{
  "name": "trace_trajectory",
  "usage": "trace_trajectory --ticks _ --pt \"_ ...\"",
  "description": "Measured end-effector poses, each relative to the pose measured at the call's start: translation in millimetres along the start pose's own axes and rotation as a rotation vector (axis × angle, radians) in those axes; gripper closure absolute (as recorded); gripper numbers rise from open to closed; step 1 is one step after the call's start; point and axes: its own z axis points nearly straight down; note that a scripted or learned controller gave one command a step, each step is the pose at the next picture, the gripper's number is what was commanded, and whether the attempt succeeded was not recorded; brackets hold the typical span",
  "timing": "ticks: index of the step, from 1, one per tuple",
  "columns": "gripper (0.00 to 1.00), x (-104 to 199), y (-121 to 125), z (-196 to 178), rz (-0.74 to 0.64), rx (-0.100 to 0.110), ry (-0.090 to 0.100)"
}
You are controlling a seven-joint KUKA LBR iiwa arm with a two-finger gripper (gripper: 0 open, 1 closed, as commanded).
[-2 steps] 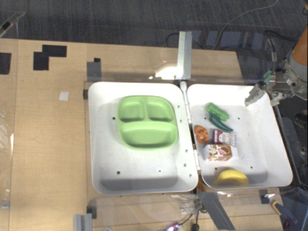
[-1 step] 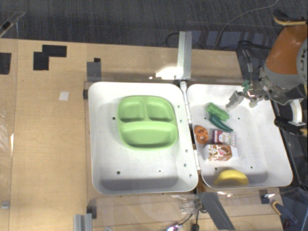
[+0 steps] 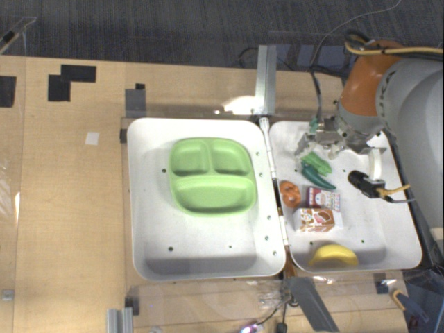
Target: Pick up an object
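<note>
My gripper hangs over the back of the right bin, its fingers spread apart with nothing between them. Just in front of and below the fingertips lie two green pod-shaped vegetables, one light and one darker, side by side. A round red-orange item lies near the bin's left wall. Beside it are a small white packet and a brown snack box. At the front of the bin rests a yellow banana.
The left bin holds a green divided plate. A metal post stands behind the divide between the two bins. The arm's grey body with its orange band comes in from the upper right.
</note>
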Motion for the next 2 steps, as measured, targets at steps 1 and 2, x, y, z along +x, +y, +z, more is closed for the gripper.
trace_trajectory --ticks 1,2 --pt "0.0 12.6 -39.7 -1.2 -0.082 -0.006 -0.001" --pt "0.0 12.6 -39.7 -1.2 -0.082 -0.006 -0.001"
